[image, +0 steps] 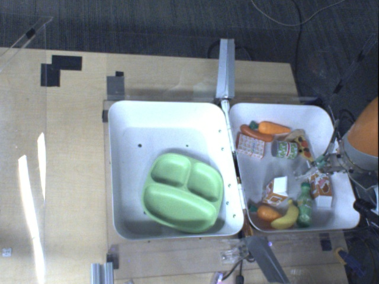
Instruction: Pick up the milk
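A small carton (pixel 278 188) with a white top and orange-brown sides, which looks like the milk, lies in the lower middle of the right bin (pixel 260 114). A second small carton (pixel 323 189), red and white, lies near that bin's right wall. The arm's orange band (pixel 364 132) comes in at the right edge. My gripper (pixel 327 161) hangs over the right side of the right bin, just above the red and white carton and to the right of the white-topped one. Nothing shows between its tips.
The right bin also holds a carrot (pixel 274 127), a red-white box (pixel 251 146), a can (pixel 286 149), a crinkled bag (pixel 303 147), an orange (pixel 267 212), a banana (pixel 286 217) and a green bottle (pixel 305 207). A green divided plate (pixel 183 191) lies in the left bin (pixel 127 158).
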